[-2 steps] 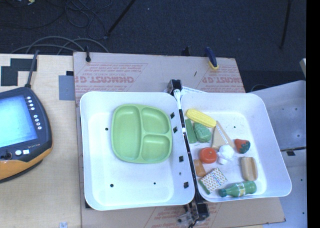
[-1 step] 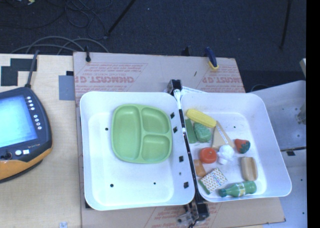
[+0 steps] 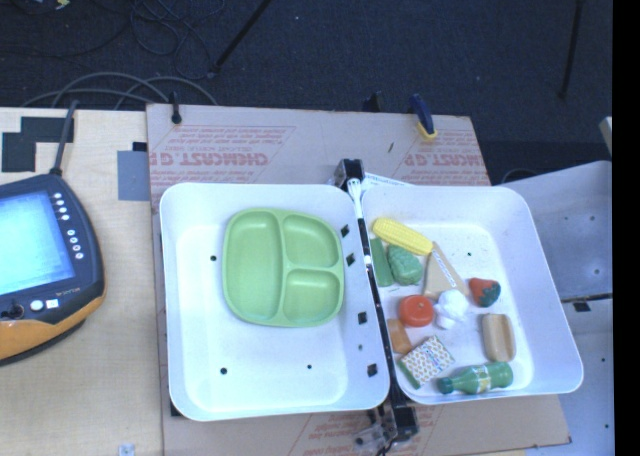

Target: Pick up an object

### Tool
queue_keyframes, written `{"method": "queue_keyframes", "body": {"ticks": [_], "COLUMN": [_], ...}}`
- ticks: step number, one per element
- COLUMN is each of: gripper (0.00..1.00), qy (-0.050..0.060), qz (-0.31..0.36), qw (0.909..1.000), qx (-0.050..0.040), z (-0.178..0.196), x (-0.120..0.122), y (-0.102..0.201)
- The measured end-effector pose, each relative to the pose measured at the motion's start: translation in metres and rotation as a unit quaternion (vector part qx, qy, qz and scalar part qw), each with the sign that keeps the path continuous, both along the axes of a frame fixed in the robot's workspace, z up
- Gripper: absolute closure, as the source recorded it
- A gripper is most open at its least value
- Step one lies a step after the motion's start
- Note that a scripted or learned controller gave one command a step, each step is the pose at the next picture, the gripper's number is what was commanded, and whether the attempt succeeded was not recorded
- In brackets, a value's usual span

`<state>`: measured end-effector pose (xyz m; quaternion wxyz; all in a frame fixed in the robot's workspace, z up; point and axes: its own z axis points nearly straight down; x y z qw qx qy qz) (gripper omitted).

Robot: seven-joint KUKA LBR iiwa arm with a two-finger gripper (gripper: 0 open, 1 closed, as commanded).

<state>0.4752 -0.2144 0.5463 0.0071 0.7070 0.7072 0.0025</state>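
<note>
Objects for picking all lie in the right bin, none in the left one. Camera view: a yellow corn cob sits at the bin's upper left, with a green lumpy piece just below it, touching or nearly so. A tan wedge lies beside that piece. Near the middle are a red-orange round item and a small white item, close together. A red strawberry-like piece lies further right, and a hot dog bun below it. Along the near edge rest a green bottle on its side and a checkered packet, just beside each other; an orange piece lies against the divider wall. The cluster is tight, so most items have neighbours close by. The left bin holds a green divided plate, flat, upper centre. Both bins rest on a cardboard sheet. A handheld control pendant lies on the bench at far left. Gripper state: cannot tell.
</note>
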Motion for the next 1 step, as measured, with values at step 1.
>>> {"method": "queue_keyframes", "body": {"ticks": [1], "gripper": [1.0], "qy": [0.016], "qz": [0.0], "qw": [0.9999], "qx": [0.0065], "z": [-0.1644], "x": [-0.0003], "y": [0.0027]}}
